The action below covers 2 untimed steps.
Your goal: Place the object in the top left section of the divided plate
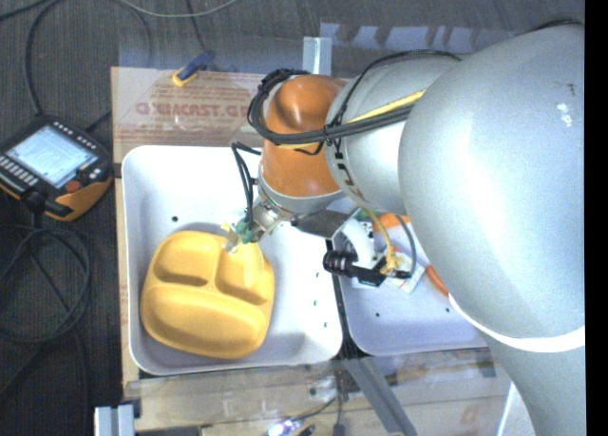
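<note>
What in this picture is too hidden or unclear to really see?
- Gripper, camera view: tiny, half under the orange wrist band; anything it carries is unreadable.
- Right white bin: the big grey arm covers most of it, and an orange item peeks out unidentifiable.
- Yellow divided plate in the left white bin: its top right corner sits under the gripper.
- Handheld control pendant: cut by the left edge.

A yellow divided plate (207, 296) lies in a white bin (152, 173); the arm (494, 187) is grey and orange.

camera view | fixed overhead | slanted down | bins (133, 235) close
</note>
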Tool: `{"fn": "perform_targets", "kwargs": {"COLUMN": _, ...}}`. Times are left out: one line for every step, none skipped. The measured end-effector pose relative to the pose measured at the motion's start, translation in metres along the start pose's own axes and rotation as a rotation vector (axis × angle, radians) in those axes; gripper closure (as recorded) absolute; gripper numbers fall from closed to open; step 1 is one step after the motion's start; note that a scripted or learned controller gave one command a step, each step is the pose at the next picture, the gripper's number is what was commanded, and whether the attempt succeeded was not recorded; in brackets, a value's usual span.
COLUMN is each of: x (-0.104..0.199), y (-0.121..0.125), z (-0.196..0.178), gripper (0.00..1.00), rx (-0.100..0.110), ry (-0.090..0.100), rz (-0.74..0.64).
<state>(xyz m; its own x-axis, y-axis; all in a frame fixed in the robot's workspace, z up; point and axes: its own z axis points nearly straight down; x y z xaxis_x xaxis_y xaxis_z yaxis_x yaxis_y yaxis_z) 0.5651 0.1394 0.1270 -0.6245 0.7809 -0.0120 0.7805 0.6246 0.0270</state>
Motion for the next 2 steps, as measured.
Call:
{"fn": "perform_targets", "kwargs": {"x": 0.0001, "y": -0.0001, "z": -0.0073, "gripper": 1.00, "rx": 0.002, "ry": 0.002, "rz": 0.001}}
{"fn": "perform_targets", "kwargs": {"x": -0.0003, "y": 0.0001, "z": -0.0155, "gripper": 1.00, "rx": 0.003, "ry": 0.003, "rz": 0.002}}
